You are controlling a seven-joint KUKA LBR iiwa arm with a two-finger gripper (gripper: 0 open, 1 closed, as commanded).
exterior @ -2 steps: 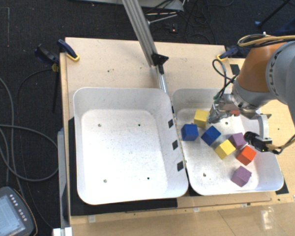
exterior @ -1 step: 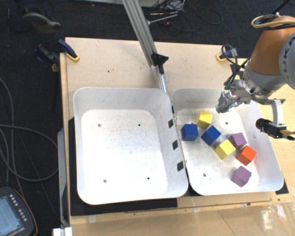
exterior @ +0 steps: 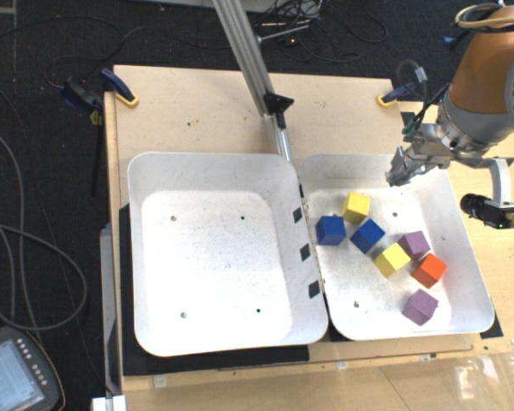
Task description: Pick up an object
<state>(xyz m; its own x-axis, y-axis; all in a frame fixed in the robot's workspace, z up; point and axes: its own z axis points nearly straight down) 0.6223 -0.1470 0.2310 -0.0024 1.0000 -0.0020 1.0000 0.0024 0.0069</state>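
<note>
We see the grey arm with its orange band (exterior: pixel 488 67) reaching in over the far right corner of the pale wooden table (exterior: pixel 197 101). Its claw (exterior: pixel 400 175) hangs above the far rim of the right shallow white bin (exterior: pixel 463 306), near that bin's far right corner. The claw looks small and dark from here, and we cannot tell whether it stands apart or together; nothing shows between its tips.

All the small cubes lie in the right bin. A yellow cube (exterior: pixel 357 206) sits nearest the claw, toward the bin's far left part. Just beside it, close to the bin's left wall, is a dark blue cube (exterior: pixel 330 229), and a second blue cube (exterior: pixel 367 235) lies near the bin's middle, close to the first. Further toward the right wall, a second yellow cube (exterior: pixel 392 258) rests touching or nearly touching a purple cube (exterior: pixel 414 244). An orange-red cube (exterior: pixel 428 270) lies just beside those two, and another purple cube (exterior: pixel 421 306) sits apart from the group, toward the bin's near right corner.

The left shallow white bin (exterior: pixel 146 229) stands side by side with the right one. A slanted grey metal pole (exterior: pixel 244 45) crosses the far edge of the table, and yellow-handled clamps (exterior: pixel 120 88) grip its far corners.
</note>
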